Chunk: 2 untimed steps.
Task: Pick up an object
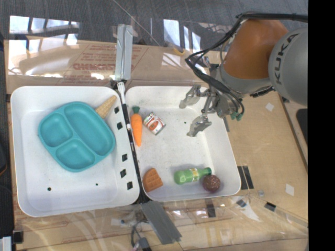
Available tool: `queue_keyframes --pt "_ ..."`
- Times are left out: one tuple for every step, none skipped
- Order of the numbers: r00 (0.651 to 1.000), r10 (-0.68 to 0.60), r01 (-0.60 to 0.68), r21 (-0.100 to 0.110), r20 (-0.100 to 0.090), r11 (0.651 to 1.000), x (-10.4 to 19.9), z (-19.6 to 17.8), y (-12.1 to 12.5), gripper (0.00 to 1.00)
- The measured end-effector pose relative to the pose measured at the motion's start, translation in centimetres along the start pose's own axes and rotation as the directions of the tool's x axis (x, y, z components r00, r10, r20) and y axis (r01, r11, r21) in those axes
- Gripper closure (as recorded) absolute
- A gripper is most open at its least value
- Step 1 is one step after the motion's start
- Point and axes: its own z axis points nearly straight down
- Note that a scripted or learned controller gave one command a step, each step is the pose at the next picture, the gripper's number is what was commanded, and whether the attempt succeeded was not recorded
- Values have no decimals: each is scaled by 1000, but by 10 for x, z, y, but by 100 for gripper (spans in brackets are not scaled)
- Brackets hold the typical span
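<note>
The arm reaches in from the right and carries the hand over the upper part of the right bin. The hand is open: one finger points up-left and the other finger sits below it, with bare bin floor showing between them and nothing gripped. Task objects all lie in the right bin, apart from the hand. The can, small with a red and white label, lies on its side to the left of the hand, near but not touching it. The carrot lies further left, lengthwise along the bin's left wall, just beyond the can. The bottle, green with a yellow label, lies on its side well below the hand, near the bin's lower rim. The ball, dark brown, rests just right of the bottle's cap end, below and slightly right of the hand; whether the two touch cannot be told. The bread, an orange-brown wedge, lies below and left of the hand in the bin's lower left corner. Far left of the hand, the left bin holds a plate, teal with three compartments, and a cone lies against the plate's upper right edge. Both bins stand on the desk.
</note>
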Motion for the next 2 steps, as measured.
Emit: queue_keyframes --pt "990 143 -143 -1 2 990 46 122 9 0" --pt "991 133 -133 0 4 991 44 112 11 100"
